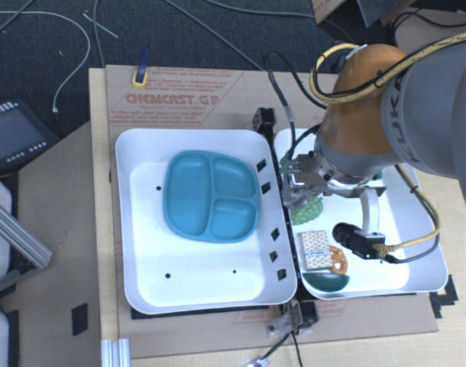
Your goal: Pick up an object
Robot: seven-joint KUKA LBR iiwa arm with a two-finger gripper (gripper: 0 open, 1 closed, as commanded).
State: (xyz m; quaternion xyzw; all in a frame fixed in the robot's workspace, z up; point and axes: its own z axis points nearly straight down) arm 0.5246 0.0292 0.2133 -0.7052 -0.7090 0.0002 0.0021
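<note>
Two white bins side by side on the bench point(103, 205). Left bin point(141, 228) holds a blue divided plate point(211, 196), lying flat toward its 12 o'clock half. Right bin point(424, 258) is largely covered by the grey arm point(416, 105) and its orange band point(363, 98). Gripper point(305, 186) sits low at the bin's 9 o'clock edge; fingers hidden under the wrist, cannot tell whether apart or together. Just below it a green object point(305, 209), partly hidden. Toward 6 o'clock: patterned packet point(315, 248), orange piece point(338, 260) touching it, dark teal bowl point(327, 283), rim partly cut off.
</note>
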